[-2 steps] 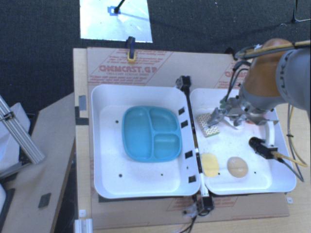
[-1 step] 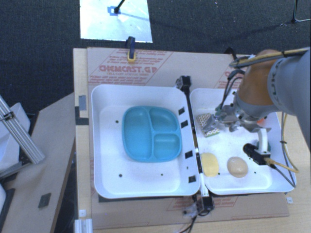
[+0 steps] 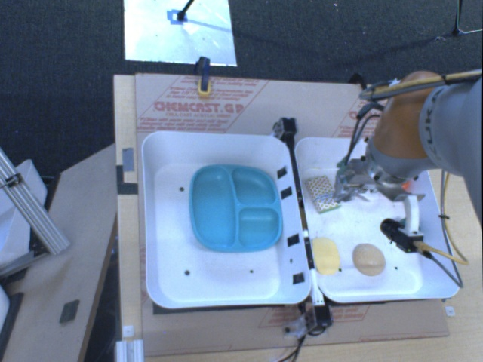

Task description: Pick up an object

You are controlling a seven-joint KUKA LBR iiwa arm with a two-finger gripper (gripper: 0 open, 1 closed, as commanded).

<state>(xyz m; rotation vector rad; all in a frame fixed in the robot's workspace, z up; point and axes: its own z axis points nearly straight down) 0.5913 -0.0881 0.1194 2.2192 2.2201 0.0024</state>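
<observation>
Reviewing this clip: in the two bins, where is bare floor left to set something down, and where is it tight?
Left bin: bare floor rings the blue divided plate, widest along the left wall and the near edge. Right bin: crowded. The gripper hangs by the checkered pad; the yellow piece and tan ball sit near the front. A bare patch remains between pad and ball.

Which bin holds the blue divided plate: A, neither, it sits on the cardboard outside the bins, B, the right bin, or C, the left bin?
C: the blue divided plate lies flat in the middle of the left bin, while the right bin holds the smaller items and the gripper.
</observation>
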